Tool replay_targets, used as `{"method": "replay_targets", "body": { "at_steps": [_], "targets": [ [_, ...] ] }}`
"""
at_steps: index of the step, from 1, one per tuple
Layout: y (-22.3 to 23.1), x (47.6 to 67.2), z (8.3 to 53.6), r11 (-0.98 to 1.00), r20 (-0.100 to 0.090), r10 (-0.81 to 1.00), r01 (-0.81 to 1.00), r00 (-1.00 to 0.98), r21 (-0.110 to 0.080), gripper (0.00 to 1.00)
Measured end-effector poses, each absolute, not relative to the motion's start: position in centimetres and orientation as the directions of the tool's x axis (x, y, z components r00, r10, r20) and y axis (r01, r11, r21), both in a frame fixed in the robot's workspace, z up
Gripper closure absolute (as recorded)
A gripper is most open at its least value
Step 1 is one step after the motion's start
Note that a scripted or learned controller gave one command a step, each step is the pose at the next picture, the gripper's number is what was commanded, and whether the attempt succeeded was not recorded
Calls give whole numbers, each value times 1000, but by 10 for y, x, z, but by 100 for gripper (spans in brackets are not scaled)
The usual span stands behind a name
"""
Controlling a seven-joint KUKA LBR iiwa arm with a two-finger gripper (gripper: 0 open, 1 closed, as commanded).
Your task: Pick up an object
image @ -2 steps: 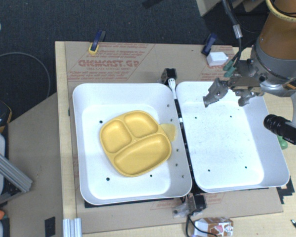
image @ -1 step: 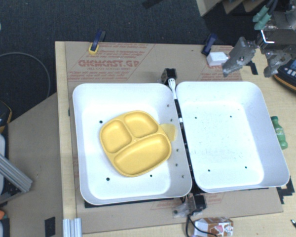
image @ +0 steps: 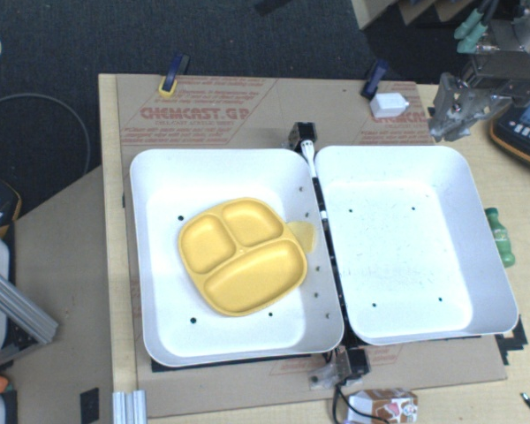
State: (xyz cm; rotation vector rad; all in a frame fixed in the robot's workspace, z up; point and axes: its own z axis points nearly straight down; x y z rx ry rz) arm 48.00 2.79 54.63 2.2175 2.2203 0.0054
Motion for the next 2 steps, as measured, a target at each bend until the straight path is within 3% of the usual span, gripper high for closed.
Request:
{"method": "replay_targets", "body": {
  "at_steps": [1, 2],
  "targets": [
    [24, 478, 433, -2, -2, 1000, 1000, 2, -14, 100],
    [74, 479, 421, 5, 1, 1000, 1000, -5, -5, 100]
  ]
}}
